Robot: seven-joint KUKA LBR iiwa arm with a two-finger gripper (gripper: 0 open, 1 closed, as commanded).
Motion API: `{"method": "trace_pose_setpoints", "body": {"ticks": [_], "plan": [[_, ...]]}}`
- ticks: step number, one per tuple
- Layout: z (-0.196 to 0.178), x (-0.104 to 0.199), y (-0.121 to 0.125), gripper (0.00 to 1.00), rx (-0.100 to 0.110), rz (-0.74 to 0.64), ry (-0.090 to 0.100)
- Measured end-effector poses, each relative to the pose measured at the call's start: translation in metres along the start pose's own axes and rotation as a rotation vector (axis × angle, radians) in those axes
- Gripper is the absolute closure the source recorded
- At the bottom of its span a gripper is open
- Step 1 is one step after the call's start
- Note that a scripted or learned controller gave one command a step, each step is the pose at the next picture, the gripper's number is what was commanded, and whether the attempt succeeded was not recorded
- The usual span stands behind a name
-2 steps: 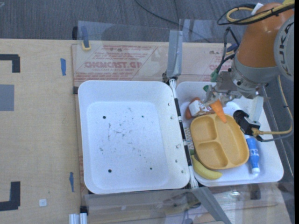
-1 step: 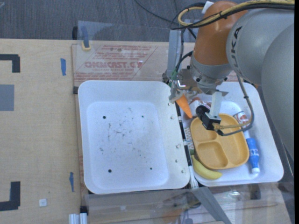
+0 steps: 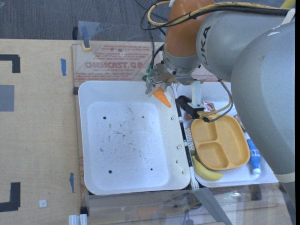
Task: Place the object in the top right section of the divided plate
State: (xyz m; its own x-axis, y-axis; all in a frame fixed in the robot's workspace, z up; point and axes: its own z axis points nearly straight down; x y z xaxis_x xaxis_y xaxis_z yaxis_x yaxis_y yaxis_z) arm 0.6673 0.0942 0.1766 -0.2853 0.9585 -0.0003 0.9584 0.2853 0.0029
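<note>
Looks clamped on a small orange carrot (image 3: 161,96), the claw (image 3: 153,86), over the left bin's (image 3: 93,90) far right corner. Probably light, stiff, slick plastic; best pinched mid-body.

You're looking at a grey arm (image 3: 253,55) with an orange band (image 3: 185,25), upper right of the frame. Beneath it sits an orange carrot (image 3: 162,96). The left bin (image 3: 126,139) is white, speckled with dark flecks. Lower right: a mustard-yellow divided plate (image 3: 220,142), a yellow banana (image 3: 206,171), a blue-and-white tube (image 3: 253,156).
</note>
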Motion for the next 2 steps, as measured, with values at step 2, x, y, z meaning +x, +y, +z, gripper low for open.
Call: {"method": "trace_pose_setpoints", "body": {"ticks": [2], "plan": [[0.001,0.084,0.024,1.00,0.007,0.407,0.000]]}}
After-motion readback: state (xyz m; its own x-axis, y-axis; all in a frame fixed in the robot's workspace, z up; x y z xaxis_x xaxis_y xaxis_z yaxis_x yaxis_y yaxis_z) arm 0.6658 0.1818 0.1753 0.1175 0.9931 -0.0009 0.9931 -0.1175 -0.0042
